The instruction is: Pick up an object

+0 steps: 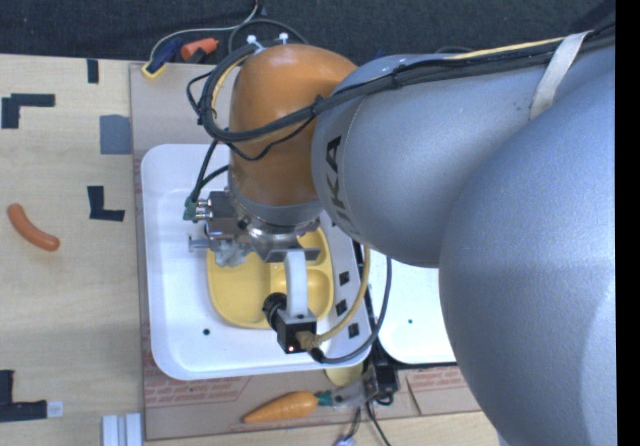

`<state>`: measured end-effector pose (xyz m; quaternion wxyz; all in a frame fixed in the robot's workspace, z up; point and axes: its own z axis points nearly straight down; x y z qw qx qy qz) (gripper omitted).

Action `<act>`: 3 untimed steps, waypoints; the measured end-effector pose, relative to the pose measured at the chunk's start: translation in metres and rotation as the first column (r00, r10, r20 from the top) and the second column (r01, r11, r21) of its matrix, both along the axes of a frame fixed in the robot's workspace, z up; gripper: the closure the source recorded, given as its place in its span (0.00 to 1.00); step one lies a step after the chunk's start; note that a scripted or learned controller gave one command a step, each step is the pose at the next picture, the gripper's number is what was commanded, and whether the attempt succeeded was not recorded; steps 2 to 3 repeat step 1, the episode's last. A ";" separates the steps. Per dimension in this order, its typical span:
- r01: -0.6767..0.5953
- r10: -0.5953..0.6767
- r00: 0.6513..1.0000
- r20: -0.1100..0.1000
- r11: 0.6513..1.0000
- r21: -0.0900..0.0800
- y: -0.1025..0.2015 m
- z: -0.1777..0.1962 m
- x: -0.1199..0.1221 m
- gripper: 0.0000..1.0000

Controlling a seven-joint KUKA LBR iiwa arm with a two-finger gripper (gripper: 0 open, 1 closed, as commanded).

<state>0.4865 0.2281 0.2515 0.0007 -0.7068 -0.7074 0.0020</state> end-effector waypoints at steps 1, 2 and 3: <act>-0.001 0.001 1.000 0.001 1.000 0.000 0.001 -0.012 -0.003 1.00; -0.001 0.001 1.000 0.001 1.000 0.000 0.001 -0.012 -0.003 1.00; -0.001 0.001 1.000 0.001 1.000 0.000 0.001 -0.012 -0.003 1.00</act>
